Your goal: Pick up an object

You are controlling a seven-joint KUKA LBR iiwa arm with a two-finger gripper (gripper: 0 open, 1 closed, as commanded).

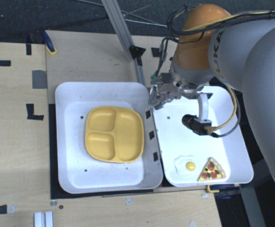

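Note:
A yellow divided plate (114, 134) lies in the left white bin (71, 174). In the right bin (232, 148), near its front edge, lie a toy fried egg (186, 166) and a toy pizza slice (212, 170). My gripper (159, 98) hangs over the far left corner of the right bin, close to the wall between the two bins. Nothing shows between its fingers. The grey arm with its orange band (201, 37) covers the far part of the right bin.
A black cylindrical part with a yellow cable (197, 124) hangs from the wrist over the middle of the right bin. A slanted metal pole (120, 27) rises behind the bins. Black tape marks lie on the bench at left.

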